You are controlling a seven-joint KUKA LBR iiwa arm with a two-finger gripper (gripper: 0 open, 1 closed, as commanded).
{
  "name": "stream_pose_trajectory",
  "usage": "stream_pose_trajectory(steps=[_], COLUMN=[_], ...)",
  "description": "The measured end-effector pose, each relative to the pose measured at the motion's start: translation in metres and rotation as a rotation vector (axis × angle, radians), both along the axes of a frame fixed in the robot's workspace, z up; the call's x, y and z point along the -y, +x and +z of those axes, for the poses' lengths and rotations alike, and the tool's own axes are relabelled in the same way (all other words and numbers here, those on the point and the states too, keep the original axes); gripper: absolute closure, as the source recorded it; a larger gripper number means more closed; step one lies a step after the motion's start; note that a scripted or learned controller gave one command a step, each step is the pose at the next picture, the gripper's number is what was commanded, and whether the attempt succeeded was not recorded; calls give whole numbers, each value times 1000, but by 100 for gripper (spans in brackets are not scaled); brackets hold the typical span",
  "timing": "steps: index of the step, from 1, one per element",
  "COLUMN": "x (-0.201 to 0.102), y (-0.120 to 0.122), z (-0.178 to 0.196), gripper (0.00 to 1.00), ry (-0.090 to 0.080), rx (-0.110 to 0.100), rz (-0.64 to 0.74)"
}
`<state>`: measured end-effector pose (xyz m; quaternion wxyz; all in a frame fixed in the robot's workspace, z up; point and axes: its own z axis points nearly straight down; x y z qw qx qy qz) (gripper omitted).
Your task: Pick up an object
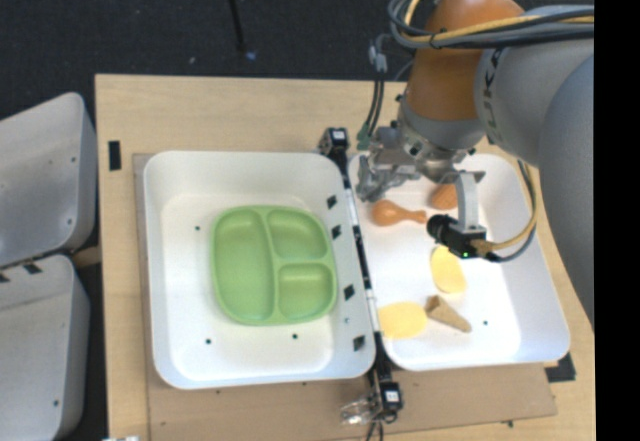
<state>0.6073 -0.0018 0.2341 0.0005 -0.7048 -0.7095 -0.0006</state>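
Toy food lies in the right bin [540, 324]: a drumstick [396, 215] beside the gripper [415, 181], two yellow pieces, a brown wedge. The drumstick probably weighs little, hard and slick; its narrow shank suits pinching. Whether the pincer is spread or closed, I cannot tell.

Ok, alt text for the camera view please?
The grey arm's gripper hangs over the right bin, above an orange drumstick-shaped toy and several yellow and tan pieces. The left bin holds a green divided plate.
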Motion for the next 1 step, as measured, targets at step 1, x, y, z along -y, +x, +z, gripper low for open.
stream_pose_trajectory(steps=[1], x=[-53], y=[-15], z=[-7], gripper=[100], ry=[-1], rx=[-2], rz=[0])
